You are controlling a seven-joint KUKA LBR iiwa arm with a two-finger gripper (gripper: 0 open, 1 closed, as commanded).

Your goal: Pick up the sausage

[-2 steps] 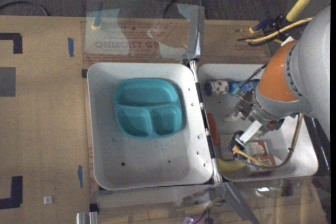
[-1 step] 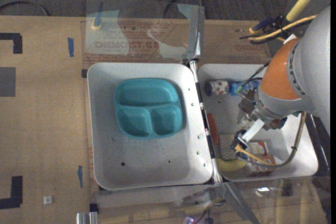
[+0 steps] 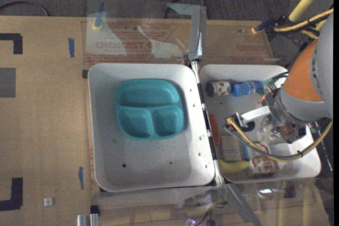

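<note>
The sausage (image 3: 213, 130) is a thin red-orange stick lying along the left wall of the right bin (image 3: 310, 166). My gripper (image 3: 266, 132) hangs low over the middle of that bin, to the right of the sausage and apart from it. The grey wrist and a looping yellow cable cover much of the gripper.
In the right bin lie a small patterned cup (image 3: 220, 87), a blue bottle (image 3: 247, 87), a brown meshed pad (image 3: 230, 147), a banana (image 3: 234, 165) and a labelled packet (image 3: 265, 165). The left bin (image 3: 103, 129) holds a teal divided plate (image 3: 150, 108).
</note>
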